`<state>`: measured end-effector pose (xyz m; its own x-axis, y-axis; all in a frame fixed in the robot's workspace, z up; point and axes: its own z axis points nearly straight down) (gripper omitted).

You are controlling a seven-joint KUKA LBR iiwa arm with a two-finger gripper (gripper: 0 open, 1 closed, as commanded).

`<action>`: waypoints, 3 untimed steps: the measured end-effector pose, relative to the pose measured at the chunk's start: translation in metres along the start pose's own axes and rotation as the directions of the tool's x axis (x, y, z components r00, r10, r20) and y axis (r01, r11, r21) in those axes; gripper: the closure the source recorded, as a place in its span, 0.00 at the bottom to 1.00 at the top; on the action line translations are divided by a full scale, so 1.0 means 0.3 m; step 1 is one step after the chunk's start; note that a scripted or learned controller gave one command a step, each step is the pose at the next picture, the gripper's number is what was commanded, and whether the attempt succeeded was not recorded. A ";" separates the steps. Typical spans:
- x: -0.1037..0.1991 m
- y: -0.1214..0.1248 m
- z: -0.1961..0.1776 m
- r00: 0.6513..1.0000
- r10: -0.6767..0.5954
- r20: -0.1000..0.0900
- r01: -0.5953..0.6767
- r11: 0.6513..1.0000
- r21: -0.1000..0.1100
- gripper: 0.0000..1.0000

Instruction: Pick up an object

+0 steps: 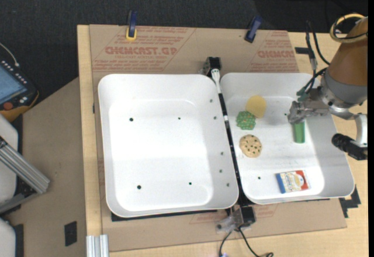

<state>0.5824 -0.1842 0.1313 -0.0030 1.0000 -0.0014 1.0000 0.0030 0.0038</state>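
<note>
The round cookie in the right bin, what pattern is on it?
The cookie is tan with dark spots, like chocolate chips, seen in the camera view.

The word "CHEMCAST GP" is printed in red on the brown cardboard sheet (175,40) under the bins, near its far edge. A similar red print is seen further right on the same sheet, but it cannot be read fully. Print on the small packet (291,181) is too small to be read.

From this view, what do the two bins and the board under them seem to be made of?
The bins look like thin moulded plastic: smooth glossy white, with rounded corners and rims. The board looks like cardboard or paper-covered sheet: matte tan, flat, with red printed lettering along the far edge; the surface alone does not say which.
</note>
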 end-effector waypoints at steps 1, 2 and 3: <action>0.154 0.051 -0.328 1.000 -0.004 0.000 0.004 1.000 -0.009 1.00; 0.308 0.185 -0.612 1.000 -0.005 0.000 0.005 1.000 -0.011 1.00; 0.544 0.291 -0.655 1.000 -0.005 -0.002 0.005 1.000 -0.004 1.00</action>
<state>0.6686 -0.0204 0.3279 -0.0081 1.0000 0.0009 0.9999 0.0081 0.0074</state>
